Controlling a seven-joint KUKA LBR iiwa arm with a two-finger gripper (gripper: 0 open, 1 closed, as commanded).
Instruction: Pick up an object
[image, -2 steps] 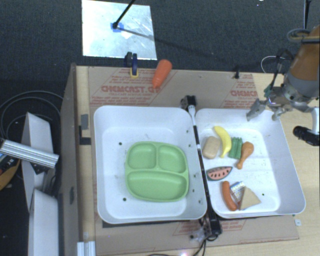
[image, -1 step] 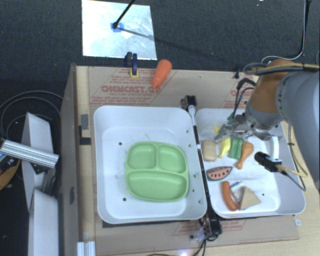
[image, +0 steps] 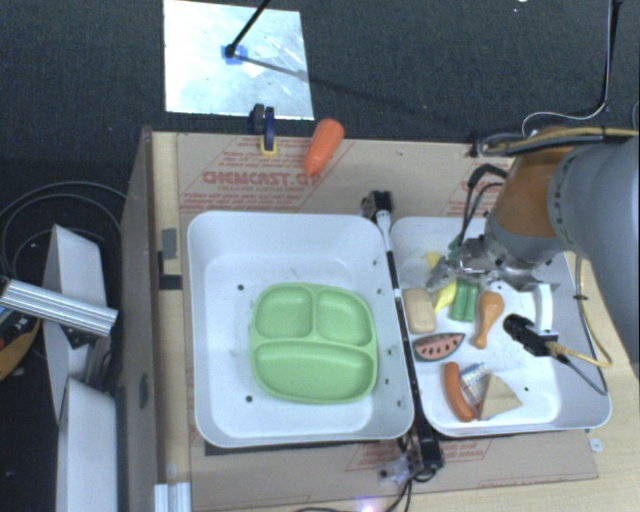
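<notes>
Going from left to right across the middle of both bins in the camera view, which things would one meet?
green divided plate → pale bread roll → green block → toy drumstick. The yellow piece overlaps its neighbours, so it is left out.

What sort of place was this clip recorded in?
Probably a robotics lab bench, not a kitchen: a robot arm reaches over a white bin holding toy food such as a watermelon slice, and loose cables lie on the floor.

Dark carpet (image: 70, 90); cardboard-topped bench (image: 280, 165)
</notes>
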